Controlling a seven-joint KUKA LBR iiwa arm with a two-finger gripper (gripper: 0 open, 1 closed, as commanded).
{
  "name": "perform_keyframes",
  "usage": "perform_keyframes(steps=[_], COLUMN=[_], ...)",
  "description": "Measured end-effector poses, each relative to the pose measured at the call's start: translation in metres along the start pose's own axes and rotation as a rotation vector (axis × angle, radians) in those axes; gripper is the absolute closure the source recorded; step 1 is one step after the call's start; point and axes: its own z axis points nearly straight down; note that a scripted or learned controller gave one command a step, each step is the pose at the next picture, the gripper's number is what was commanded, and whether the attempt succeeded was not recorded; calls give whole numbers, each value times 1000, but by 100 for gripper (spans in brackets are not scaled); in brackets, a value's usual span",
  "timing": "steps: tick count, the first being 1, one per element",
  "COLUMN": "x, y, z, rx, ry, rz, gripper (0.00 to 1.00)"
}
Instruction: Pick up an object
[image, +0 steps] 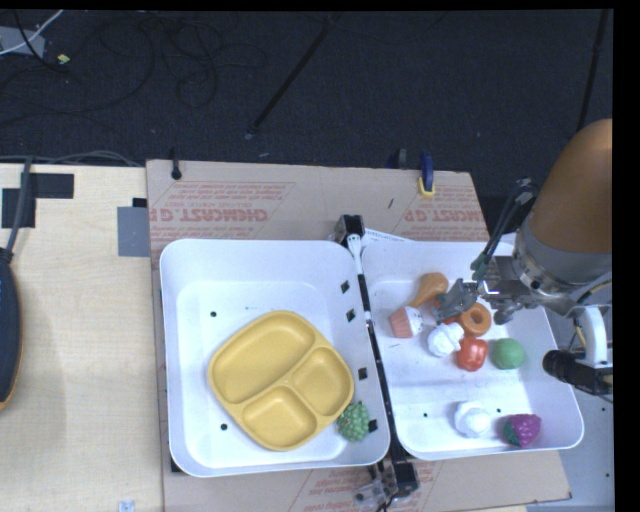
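Note:
The right bin (560, 425) holds several small toy foods. Among them are an orange carrot-like piece (432, 287), a pink-red piece (404, 322), a white piece (442, 342), an orange ring (477, 320), a red pepper (472, 354) and a green ball (508, 353). Near the front lie a second white piece (472, 419) and purple grapes (522, 429). My gripper (457, 301) is low over the middle cluster, between the carrot-like piece and the orange ring, just above the first white piece. Nothing is visibly held.
The left bin (185, 300) carries a yellow divided plate (282, 379) and a green bunch (353, 422) at its front right corner. The ridge between the bins (362, 320) runs just left of the toys. The arm's grey and orange body (575, 215) hangs over the right bin's far right corner.

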Motion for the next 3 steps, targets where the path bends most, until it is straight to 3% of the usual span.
perform_keyframes(steps=[1, 2, 3], x=[-39, -29, -40], y=[-57, -5, 15], z=[169, 163, 162], rx=[3, -4, -3], ry=[0, 0, -1], rz=[5, 0, 2], gripper=[0, 0, 0])
